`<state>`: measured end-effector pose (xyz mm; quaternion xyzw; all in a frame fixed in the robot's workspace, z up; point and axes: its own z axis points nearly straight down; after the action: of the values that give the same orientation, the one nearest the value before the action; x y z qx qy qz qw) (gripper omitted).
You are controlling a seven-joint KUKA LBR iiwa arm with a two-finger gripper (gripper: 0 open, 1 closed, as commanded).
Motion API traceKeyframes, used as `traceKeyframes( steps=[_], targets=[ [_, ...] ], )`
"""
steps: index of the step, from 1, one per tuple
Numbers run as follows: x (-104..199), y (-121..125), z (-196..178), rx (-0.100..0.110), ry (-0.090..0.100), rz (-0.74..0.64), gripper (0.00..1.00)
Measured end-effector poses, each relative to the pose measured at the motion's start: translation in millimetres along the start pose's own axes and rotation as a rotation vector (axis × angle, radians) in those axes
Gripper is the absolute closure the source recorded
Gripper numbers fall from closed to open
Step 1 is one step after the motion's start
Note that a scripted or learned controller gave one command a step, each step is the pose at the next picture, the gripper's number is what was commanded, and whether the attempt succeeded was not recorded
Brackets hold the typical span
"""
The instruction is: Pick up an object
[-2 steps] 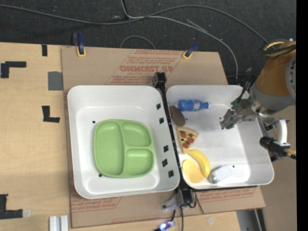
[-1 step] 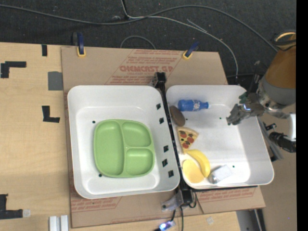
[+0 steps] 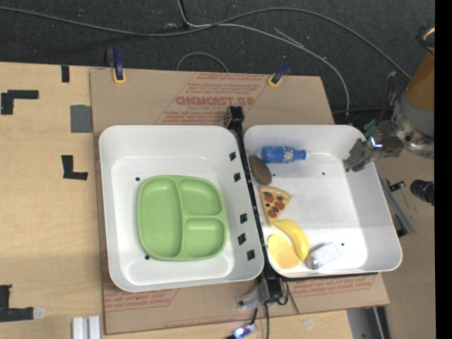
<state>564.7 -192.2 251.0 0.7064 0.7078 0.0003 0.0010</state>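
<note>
1. On the bench sit two white bins side by side: the left bin (image 3: pixel 113 189) holds one green divided plate (image 3: pixel 182 216), lying flat at its middle with bare floor all around it.
2. Across the shared rim, the right bin (image 3: pixel 367 210) holds six things, all crowded toward its left wall: one blue bottle (image 3: pixel 282 154) lying on its side near the far edge, one brown oval piece (image 3: pixel 260 169), one pizza slice (image 3: pixel 274 201), one banana (image 3: pixel 295 237), one yellow disc (image 3: pixel 282 253) and one small grey block (image 3: pixel 323 255) near the front rim.
3. Its right half is open floor.
4. At the right rim hovers the gripper (image 3: pixel 361 154); whether its fingers are apart or together cannot be told.
</note>
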Motion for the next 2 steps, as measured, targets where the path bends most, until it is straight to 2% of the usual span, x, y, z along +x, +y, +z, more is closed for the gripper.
traceKeyframes(
  steps=[2],
  targets=[
    [115, 7, 4, 0.006, 0.004, -0.005, 1.00]
  ],
)
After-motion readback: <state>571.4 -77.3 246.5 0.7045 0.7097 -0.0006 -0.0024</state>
